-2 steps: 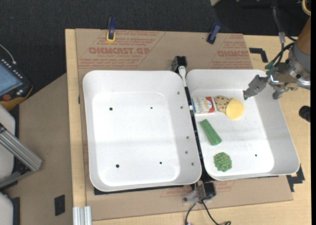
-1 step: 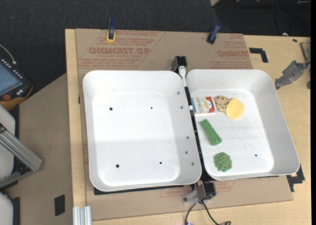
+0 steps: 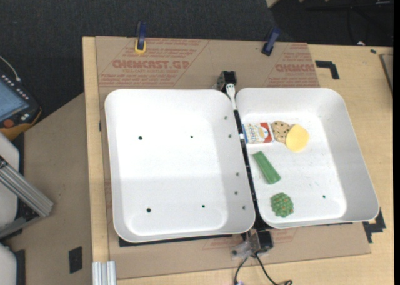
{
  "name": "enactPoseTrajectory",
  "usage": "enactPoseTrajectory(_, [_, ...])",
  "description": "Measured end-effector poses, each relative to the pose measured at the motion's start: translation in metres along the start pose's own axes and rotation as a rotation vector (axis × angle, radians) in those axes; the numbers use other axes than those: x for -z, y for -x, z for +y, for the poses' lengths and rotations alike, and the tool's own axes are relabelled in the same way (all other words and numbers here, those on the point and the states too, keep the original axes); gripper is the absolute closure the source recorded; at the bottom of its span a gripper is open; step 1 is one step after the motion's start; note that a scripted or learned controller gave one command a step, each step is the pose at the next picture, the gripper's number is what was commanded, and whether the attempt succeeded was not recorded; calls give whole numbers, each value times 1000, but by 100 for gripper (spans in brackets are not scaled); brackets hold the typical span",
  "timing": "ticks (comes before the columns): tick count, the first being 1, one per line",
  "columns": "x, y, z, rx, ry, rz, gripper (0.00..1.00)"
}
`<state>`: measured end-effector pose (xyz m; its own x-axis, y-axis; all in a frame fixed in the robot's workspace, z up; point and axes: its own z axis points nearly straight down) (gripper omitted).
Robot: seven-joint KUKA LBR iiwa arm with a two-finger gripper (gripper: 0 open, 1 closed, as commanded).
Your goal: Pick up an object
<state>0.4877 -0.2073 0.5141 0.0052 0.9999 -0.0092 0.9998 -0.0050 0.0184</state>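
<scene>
While two shallow white bins sit side by side on a brown cardboard sheet (image 3: 206, 59) printed with red lettering, all the loose objects lie in the right bin (image 3: 337, 152), towards its left half. Nearest the seam between the bins is a small white packet (image 3: 255, 133) with red and blue print, lying flat. A tan cookie-like disc (image 3: 280, 129) with dark spots touches the packet's right end, and a yellow rounded piece (image 3: 298, 138) rests against that disc's right side. Below the packet, apart from it, a green bar (image 3: 266, 167) lies at a slant, its upper end close to the seam. Nearer the front wall sits a bumpy green ball (image 3: 282, 205), separate from the bar. The left bin (image 3: 169, 159) shows four small dark dots on its floor. Two blue clamps (image 3: 140, 35) grip the far edge of the sheet on the tabletop (image 3: 69, 152). Whether the claw is open or closed cannot be told.
</scene>
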Motion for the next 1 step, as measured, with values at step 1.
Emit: enactPoseTrajectory(1, [2,-3,2,6,-12,4,100])
